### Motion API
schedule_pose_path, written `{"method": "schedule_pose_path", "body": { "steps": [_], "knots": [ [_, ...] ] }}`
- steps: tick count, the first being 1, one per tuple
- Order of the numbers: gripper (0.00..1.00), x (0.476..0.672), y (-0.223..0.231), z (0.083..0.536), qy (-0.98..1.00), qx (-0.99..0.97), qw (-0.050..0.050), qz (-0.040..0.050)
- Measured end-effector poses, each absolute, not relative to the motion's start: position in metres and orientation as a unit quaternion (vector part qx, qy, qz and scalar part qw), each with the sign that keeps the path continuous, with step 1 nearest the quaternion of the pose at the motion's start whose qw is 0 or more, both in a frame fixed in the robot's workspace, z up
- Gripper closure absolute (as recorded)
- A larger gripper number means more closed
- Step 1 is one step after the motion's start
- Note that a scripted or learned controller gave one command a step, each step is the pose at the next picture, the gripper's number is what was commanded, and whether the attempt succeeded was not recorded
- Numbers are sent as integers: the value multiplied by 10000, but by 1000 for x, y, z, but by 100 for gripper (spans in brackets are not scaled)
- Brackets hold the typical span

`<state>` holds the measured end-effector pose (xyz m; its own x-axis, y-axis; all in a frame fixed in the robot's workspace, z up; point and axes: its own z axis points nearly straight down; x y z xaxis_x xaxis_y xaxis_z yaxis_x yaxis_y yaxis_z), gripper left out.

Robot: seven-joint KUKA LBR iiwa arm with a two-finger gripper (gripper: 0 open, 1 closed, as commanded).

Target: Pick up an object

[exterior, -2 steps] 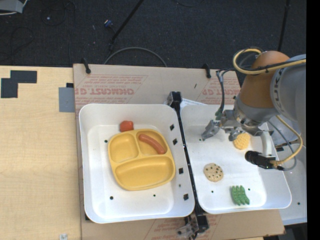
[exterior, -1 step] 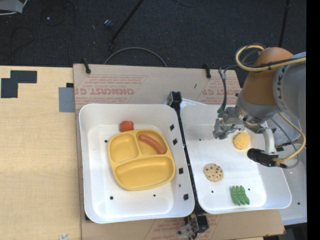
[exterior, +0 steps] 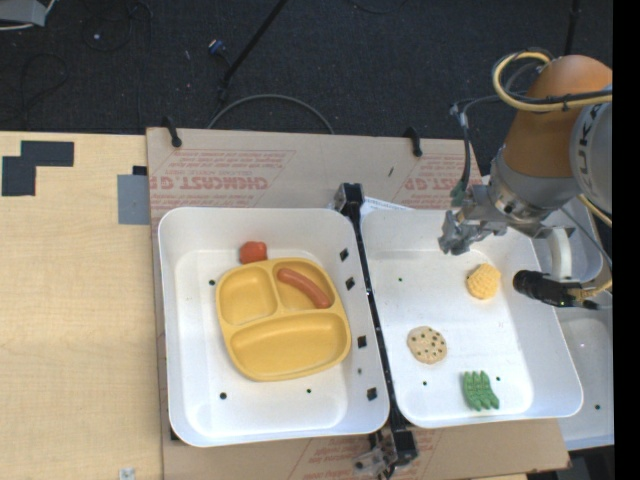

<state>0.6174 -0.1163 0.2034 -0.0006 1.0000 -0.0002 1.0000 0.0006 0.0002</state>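
Tool: above right bin's far edge, holding nothing
Corn: just beside tool, nearer the camera
Right bin: corn, cookie, green piece
Left bin: yellow tray with sausage; tomato beside it

Red print on cardboard sheet under bins, reads upside down and mirrored, roughly "CHEMCOST, G.P."; exact letters uncertain. Second red print fragment on same cardboard, upper right behind right bin, unreadable. Arm carries partial letters "UK".
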Motion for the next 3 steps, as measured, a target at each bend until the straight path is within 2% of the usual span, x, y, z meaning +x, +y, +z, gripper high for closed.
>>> {"method": "schedule_pose_path", "body": {
  "steps": [2, 3],
  "knots": [
    [100, 614, -125, 300, 7076, 7067, 10, 6],
    [100, 586, -84, 289, 7076, 7066, -20, -15]
  ]
}}
